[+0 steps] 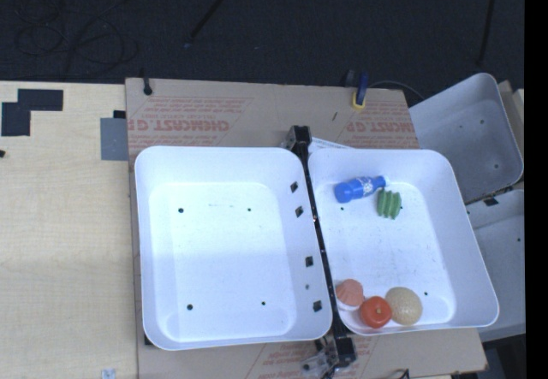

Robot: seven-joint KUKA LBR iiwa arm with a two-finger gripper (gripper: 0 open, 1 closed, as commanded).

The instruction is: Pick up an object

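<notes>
The right bin (449, 223) holds several small objects. A blue bottle (359, 188) lies on its side near the bin's far edge, with a green ridged object (390, 203) just to its right. At the near edge sit a pale pink round piece (349, 292), a red tomato-like ball (375, 311) and a tan ball (404, 304), close together.
The left bin (158, 198) stands beside the right one, joined by a black divider strip (310, 232). Both rest on a cardboard sheet (214, 116) on a wooden bench. A white tilted panel (471, 125) stands at the right.
</notes>
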